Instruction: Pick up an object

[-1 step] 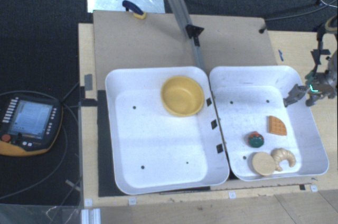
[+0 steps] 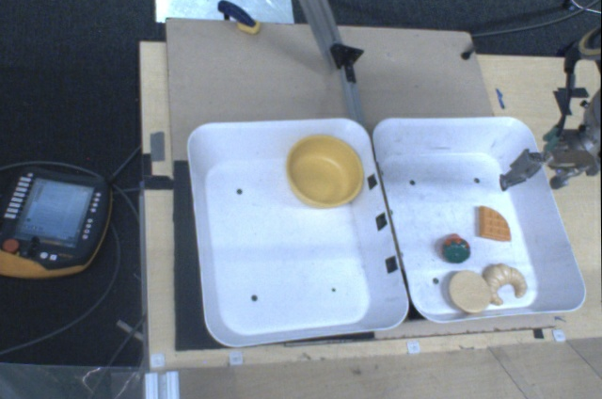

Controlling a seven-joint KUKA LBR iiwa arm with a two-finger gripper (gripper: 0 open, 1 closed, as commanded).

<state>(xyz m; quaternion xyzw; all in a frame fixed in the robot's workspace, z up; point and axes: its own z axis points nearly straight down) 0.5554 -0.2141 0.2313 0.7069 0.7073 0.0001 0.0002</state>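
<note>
- The robot's grey metal hand (image 2: 538,166) is hanging over the upper right rim of the right shallow white plastic bin (image 2: 425,143); I cannot tell how it is set.
- Lying in that bin's lower part: an orange waffle wedge (image 2: 493,224), a small green and red round toy (image 2: 456,247), a tan flat disc (image 2: 468,292) and a pale croissant (image 2: 506,279) touching it.
- A yellow plastic bowl (image 2: 324,170) is sitting in the left white bin (image 2: 226,294).
- No writing is readable on the tabletop (image 2: 254,77).

Yellow bowl (image 2: 324,170) in left bin (image 2: 226,294); pincer (image 2: 536,169) above right bin (image 2: 423,148)
</note>
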